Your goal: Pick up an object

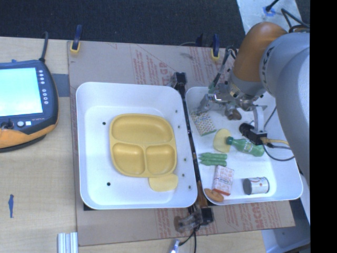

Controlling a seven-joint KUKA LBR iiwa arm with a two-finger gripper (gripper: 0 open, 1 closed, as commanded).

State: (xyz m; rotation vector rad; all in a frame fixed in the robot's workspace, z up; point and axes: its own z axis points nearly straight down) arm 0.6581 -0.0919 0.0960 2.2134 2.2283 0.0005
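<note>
Brown cardboard sheeting (131, 62) covered the wooden bench, clamped at its far edge, with a tablet-like teach pendant (23, 101) lying off to the left. From the right, the grey arm with its orange band (258, 49) bent down over the far end of the right white bin (287, 191), its gripper (218, 101) low above the bin floor; whether it was apart or together could not be told. The left white bin (89, 141) held a yellow divided plastic tray (142, 144) and a small yellow disc (163, 182). The right bin held a patterned packet (204, 123), a yellow wedge (221, 140), a green bottle (246, 145), a green pod-shaped toy (213, 158), a red-and-white carton (223, 179), and a silver can (256, 185).
</note>
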